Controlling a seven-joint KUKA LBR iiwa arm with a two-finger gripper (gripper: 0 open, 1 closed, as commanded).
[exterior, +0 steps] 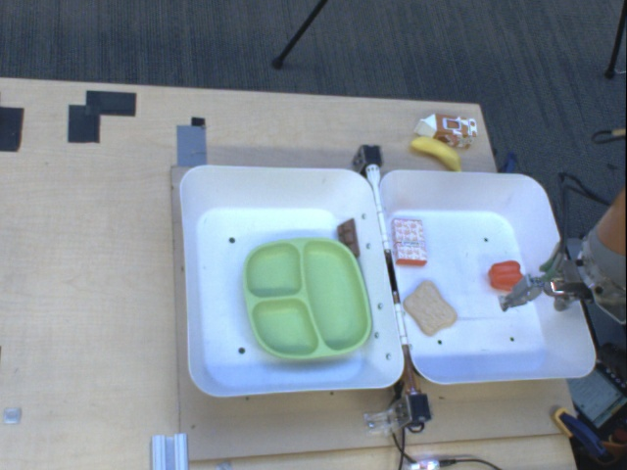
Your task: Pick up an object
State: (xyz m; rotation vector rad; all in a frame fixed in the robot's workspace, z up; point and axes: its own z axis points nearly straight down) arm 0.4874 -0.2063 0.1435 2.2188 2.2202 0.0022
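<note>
In the right bin (534,352) lie a small orange-red object (505,275), a tan cracker-shaped piece (430,307) and a red and white packet (409,241). My gripper (536,299) hangs over that bin's right side, just right of and slightly below the orange-red object. Its fingers stand open with nothing between them. One fingertip (510,303) points toward the bin's middle, close under the orange-red object.
The left bin (211,262) holds a green divided plate (306,299) and a small brown piece (347,231) by the shared wall. Behind the right bin, on the bench, lie a yellow banana (436,151) and a small carton (453,125).
</note>
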